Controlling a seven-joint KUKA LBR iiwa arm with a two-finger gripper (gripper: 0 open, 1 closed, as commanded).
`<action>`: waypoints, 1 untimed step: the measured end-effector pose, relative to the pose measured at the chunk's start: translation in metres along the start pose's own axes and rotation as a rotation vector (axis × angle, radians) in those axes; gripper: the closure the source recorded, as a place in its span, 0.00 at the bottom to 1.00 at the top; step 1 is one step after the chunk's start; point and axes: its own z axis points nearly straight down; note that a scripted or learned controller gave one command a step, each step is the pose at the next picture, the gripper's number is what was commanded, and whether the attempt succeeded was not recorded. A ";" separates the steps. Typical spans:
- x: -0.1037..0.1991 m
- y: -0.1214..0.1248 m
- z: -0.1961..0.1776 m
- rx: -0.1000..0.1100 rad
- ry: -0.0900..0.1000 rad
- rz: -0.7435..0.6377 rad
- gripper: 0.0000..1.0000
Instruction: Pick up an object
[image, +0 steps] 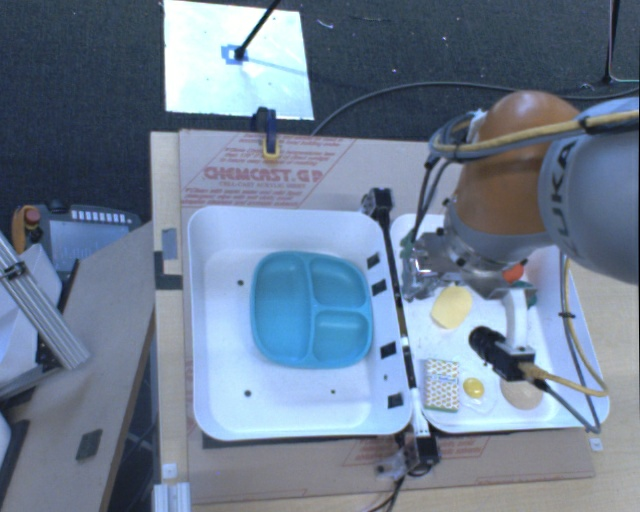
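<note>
1. Two white bins sit side by side on the surface (250, 160): the left bin (215, 300) holds a blue divided plate (310, 308), and the right bin (570, 330) holds the small things to choose from.
2. In the right bin a pale yellow slice (452, 307) lies near the middle, a patterned cracker (442, 385) lies at about 7 o'clock from it, a fried egg (474, 389) sits just beside the cracker, and a tan round piece (521, 394) lies at about 5 o'clock.
3. The arm (540, 170) hangs over the right bin from 3 o'clock, and its bulk covers the bin's far half.
4. The tool (425, 265) shows as metal parts at about 10 o'clock from the slice; I cannot tell how far apart its fingers are, and nothing is seen between them.
5. Progress, as I judge it: nothing is lifted, every item rests on the bin floor, so the grasp and the raise are both left to do.
</note>
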 end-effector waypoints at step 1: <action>0.057 0.001 0.009 0.001 0.001 -0.001 1.00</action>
